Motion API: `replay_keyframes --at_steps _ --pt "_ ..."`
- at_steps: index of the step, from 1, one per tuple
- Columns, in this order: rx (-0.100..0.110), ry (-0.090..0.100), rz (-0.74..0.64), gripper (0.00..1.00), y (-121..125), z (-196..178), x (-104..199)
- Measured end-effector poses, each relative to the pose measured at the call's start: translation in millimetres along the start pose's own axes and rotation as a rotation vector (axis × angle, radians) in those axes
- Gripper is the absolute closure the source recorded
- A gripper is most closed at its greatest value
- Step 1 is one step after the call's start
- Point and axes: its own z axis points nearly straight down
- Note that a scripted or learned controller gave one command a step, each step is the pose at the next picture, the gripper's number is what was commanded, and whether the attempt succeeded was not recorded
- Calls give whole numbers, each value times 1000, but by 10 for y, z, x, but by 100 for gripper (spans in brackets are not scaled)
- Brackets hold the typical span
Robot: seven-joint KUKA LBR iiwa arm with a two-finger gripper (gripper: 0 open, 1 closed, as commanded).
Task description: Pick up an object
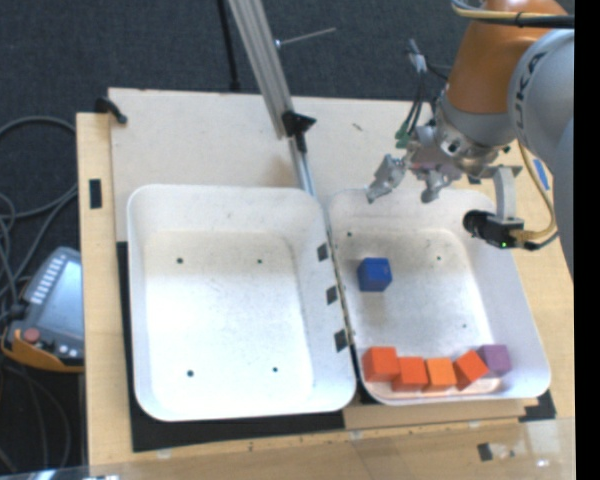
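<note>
The grey arm's two-finger gripper [407,181] hangs over the twelve o'clock rim of the right-hand shallow white plastic bin [520,313], its two fingers spread apart with nothing between them, as far as the slanted view lets one judge. A small blue cube [374,274] sits in that bin toward nine o'clock of its floor, well apart from the gripper. Along the six o'clock wall lie four orange blocks [425,370] in a row, with a purple block [495,359] at their right end.
</note>
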Motion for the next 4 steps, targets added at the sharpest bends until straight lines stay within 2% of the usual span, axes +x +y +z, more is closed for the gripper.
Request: replay_keyframes --at_steps 1,2,3,4 --pt "8 1 3 0 -84 924 40" --pt "-9 0 1 0 29 116 45" --pt "7 1 4 0 -134 1335 -57" --pt "3 0 5 0 -457 1476 -36"
